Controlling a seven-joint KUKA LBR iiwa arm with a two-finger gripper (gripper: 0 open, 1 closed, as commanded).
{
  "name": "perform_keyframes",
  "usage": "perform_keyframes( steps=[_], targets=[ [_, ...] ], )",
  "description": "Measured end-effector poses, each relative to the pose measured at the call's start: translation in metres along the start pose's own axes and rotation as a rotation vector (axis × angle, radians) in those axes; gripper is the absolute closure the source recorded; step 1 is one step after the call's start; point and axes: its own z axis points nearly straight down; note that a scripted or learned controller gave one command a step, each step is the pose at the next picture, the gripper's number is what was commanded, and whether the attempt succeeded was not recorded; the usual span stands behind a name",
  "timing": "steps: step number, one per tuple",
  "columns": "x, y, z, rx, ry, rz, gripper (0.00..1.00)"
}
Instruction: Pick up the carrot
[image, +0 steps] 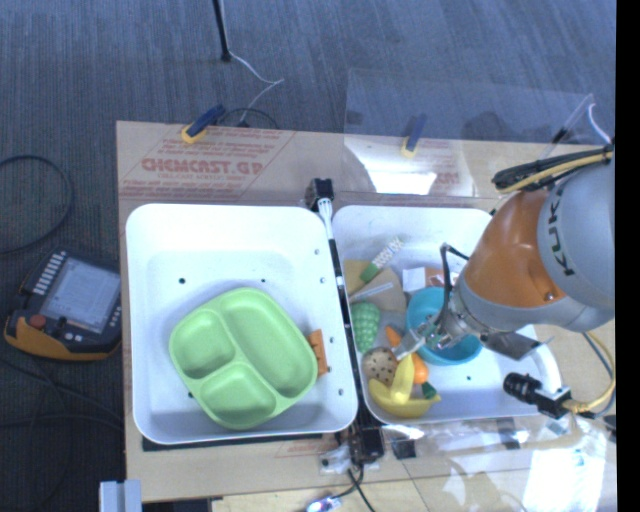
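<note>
Reaching into the right bin (470, 385), the grey arm lowers its fingers (425, 335) among piled toy food; whether they are open or closed cannot be told. An orange piece, likely the carrot (421, 372), lies just below the fingers beside a banana (402, 381), within easy reach.

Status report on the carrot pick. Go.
Hand low in right bin, over the toy pile. Carrot lies in left bin, beside green plate, untouched. Divider rim between them.
</note>
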Motion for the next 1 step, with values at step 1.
perform_keyframes(
  steps=[1],
  targets=[
    [0.0901, 0.0361, -0.072, 0.015, 0.012, 0.079, 1.0]
  ],
)
